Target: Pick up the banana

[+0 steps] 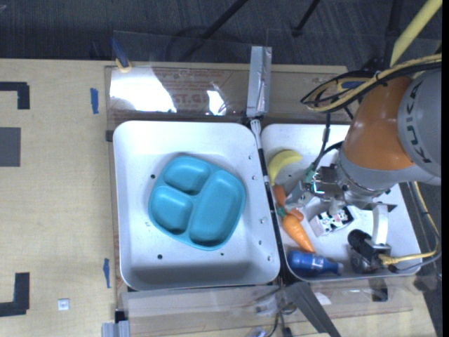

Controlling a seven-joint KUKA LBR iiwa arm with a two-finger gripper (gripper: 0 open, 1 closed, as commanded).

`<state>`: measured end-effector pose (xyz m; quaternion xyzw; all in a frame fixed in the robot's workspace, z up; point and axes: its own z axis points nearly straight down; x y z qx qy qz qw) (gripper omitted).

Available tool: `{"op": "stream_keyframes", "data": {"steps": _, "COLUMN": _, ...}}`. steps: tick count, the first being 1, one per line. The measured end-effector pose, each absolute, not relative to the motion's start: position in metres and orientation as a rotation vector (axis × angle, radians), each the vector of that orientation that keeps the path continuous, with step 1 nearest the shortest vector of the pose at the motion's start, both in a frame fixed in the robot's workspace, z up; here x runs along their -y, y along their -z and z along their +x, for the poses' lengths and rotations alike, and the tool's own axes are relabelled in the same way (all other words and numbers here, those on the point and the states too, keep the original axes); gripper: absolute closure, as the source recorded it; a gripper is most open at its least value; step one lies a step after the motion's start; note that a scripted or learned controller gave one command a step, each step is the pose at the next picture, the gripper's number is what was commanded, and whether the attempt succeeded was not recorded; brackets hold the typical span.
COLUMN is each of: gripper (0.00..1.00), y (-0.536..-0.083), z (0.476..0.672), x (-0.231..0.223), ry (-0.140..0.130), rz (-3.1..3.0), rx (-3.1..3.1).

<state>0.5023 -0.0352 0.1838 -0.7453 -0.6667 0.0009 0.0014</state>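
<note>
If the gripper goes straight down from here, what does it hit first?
Probably the orange carrot or the bin floor beside it; the gripper hangs right of the banana, though depth is unclear.

A blue divided plate (197, 201) lies in the left bin (133, 153), at the centre of the frame. In the right bin (403, 220), the banana (284, 163) sits at the upper left, with a carrot (297, 232) below it and a blue bottle (313, 262) along the lower edge. The arm (382, 135) reaches in from the right, its gripper (330, 206) hanging low over the bin, just right of the carrot.
</note>
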Motion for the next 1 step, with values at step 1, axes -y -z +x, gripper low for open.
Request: {"op": "stream_keyframes", "data": {"steps": 1, "gripper": 0.0, "y": -0.1837, "z": 0.4788, "x": -0.0619, "ry": -0.005, "rz": -2.552, "rx": 1.825}}
